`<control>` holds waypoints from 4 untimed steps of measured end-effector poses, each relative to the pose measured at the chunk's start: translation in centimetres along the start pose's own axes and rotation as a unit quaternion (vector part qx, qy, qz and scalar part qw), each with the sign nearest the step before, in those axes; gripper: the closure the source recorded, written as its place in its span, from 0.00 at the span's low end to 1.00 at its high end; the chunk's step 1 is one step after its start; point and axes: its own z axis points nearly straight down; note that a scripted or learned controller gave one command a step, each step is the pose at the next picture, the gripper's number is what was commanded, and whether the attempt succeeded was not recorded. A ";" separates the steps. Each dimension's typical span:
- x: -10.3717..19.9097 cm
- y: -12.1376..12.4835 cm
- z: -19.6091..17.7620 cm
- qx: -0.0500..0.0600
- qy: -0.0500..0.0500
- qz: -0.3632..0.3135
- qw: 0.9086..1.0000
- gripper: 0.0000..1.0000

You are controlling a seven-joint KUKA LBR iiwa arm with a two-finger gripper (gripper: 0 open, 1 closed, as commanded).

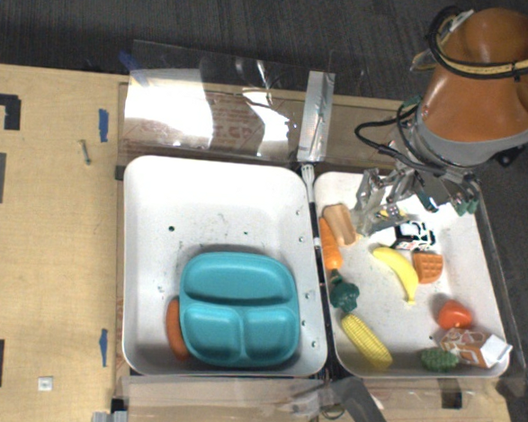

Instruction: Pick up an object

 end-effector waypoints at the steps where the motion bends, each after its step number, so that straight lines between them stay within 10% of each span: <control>1: -7.3 -1.6 -4.2 0.001 -0.004 0.022 1.000 1.00; 2: -5.8 -4.8 2.0 0.000 0.001 -0.020 1.000 1.00; 4: -6.5 -4.3 -3.4 0.003 -0.010 -0.050 0.999 1.00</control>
